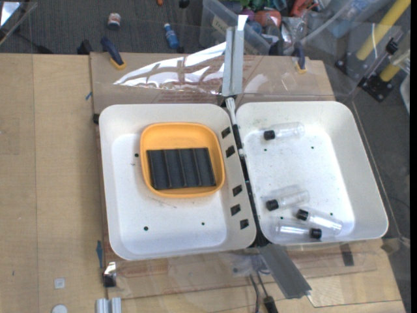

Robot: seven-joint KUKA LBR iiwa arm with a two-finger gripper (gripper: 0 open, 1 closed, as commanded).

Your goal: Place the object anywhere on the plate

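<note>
Right shallow white bin (365, 175), near edge: three clear plastic vials with black caps. Nearest vial (296, 230) lies roughly left-right, cap right. Second vial (319, 220) slants, cap upper-left. Third vial (285, 199) has its cap left. Far corner: fourth vial (283, 132), long axis left-right, cap left. Left shallow white bin (124, 194): orange square plate (181, 133) carrying a black ribbed insert (180, 168). Claw state: cannot tell.

An orange plate (182, 135) carries a dark grey ribbed insert (180, 168). Both bins (124, 233) are white, the right one speckled with dark dots. The clear tubes (284, 132) have black caps. The bench (45, 175) is pale tan wood.
</note>
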